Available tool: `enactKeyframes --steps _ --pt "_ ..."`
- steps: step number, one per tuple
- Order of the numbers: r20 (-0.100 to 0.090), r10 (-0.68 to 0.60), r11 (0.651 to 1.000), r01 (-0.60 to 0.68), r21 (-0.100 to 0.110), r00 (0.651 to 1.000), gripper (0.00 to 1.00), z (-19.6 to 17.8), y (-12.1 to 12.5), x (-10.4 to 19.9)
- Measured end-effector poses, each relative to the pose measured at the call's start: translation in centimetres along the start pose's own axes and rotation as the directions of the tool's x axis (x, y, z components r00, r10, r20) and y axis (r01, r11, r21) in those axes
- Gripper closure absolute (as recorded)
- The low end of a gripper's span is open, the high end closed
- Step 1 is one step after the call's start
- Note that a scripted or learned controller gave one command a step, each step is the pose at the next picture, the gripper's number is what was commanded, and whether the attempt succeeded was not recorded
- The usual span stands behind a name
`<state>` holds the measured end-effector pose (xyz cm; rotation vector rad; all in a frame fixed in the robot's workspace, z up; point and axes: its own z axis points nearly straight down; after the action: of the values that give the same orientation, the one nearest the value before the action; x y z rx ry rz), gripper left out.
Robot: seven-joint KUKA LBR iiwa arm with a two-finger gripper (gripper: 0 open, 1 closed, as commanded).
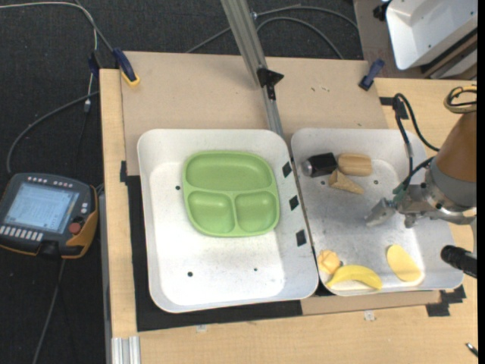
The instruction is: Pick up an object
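The right bin holds a black cylinder next to a tan wooden block at the back, with a small tan wedge just below them. A banana, a small pale yellow piece and a yellow oval slice lie along the front. My gripper hovers over the right side of this bin, above the bare middle floor. Its fingers are spread open with nothing between them. The yellow slice lies just in front of it.
The left bin carries a green divided plate. A metal pole slants down to the gap between the bins. Blue clamps sit at the bench's back corners. A teach pendant lies off the bench at left.
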<state>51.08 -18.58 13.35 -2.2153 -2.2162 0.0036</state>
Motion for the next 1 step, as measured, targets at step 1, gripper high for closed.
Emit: enactKeyframes --steps 1 --pt "0.002 0.001 1.0 0.0 -0.008 1.0 0.0 4.87 0.14 0.03"
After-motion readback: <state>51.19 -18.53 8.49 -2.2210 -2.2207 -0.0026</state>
